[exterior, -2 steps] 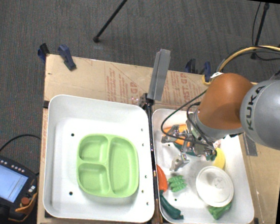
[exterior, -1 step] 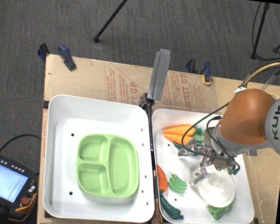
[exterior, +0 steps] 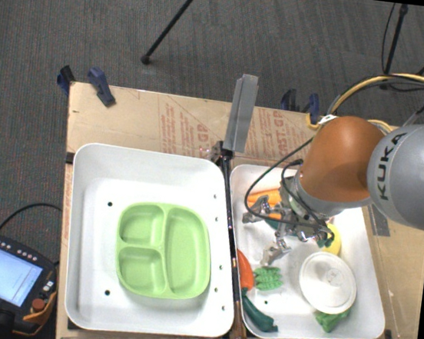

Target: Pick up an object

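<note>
Arm poised over the cluttered right bin, nothing lifted yet.

From the camera view, the gripper (exterior: 277, 252) hung low in the right bin (exterior: 369, 298), just above a green leafy toy (exterior: 267, 278) beside the white bowl (exterior: 327, 281); whether it was released or clenched, I could not tell, since the wrist hid much. A good grasp probably needed a straight descent centred on that toy, clear of the bowl's rim.

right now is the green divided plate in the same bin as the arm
No, the green divided plate lies in the left bin, while the gripper hangs over the right bin among the small items.
</note>
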### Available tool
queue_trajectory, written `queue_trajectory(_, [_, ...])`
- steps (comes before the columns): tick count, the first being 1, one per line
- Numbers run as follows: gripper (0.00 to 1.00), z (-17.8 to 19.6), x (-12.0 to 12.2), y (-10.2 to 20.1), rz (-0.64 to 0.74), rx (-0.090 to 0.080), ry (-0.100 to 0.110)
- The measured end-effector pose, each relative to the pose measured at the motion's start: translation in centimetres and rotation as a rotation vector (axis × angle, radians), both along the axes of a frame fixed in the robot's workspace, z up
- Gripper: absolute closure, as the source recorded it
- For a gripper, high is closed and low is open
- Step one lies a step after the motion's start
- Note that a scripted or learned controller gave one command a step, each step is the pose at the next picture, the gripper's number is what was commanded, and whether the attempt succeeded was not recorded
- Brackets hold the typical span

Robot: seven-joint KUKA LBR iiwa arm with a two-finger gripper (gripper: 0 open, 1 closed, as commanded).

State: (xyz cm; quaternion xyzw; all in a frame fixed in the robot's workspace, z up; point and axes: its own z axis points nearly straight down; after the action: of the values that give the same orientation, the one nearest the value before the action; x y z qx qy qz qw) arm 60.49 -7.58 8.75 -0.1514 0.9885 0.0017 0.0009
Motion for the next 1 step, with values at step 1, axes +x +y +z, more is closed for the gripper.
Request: queue_trajectory(1, [0.0,-0.04,-7.09,-7.65,0.21,-0.002,0.002])
